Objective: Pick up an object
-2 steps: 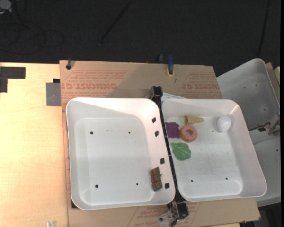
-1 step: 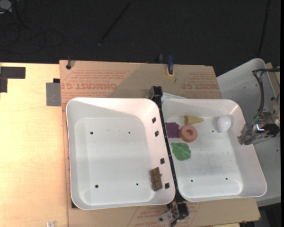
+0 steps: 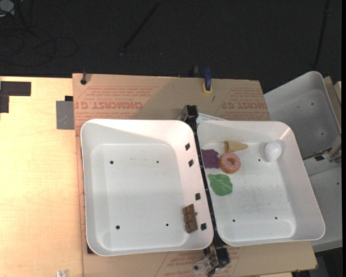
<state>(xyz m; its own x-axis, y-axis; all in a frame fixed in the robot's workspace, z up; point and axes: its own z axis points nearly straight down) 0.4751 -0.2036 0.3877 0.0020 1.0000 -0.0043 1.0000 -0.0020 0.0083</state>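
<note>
The right bin (image 3: 300, 212) holds several small objects near its upper left. A pink ring-shaped piece (image 3: 230, 164) lies beside a purple lump (image 3: 210, 158). Below them rests a green lump (image 3: 221, 184). A tan cone-shaped piece (image 3: 234, 146) sits toward the bin's back, and a white ball (image 3: 273, 150) lies to its right. In the left bin (image 3: 104, 212), a small brown block (image 3: 190, 218) rests against the right wall near the front.
Both bins sit on a brown cardboard sheet (image 3: 132, 100). A light wooden bench top (image 3: 29, 183) spreads to the left. A grey-white panel (image 3: 311, 105) stands at the right. A blue clamp (image 3: 207, 79) holds the cardboard's back edge.
</note>
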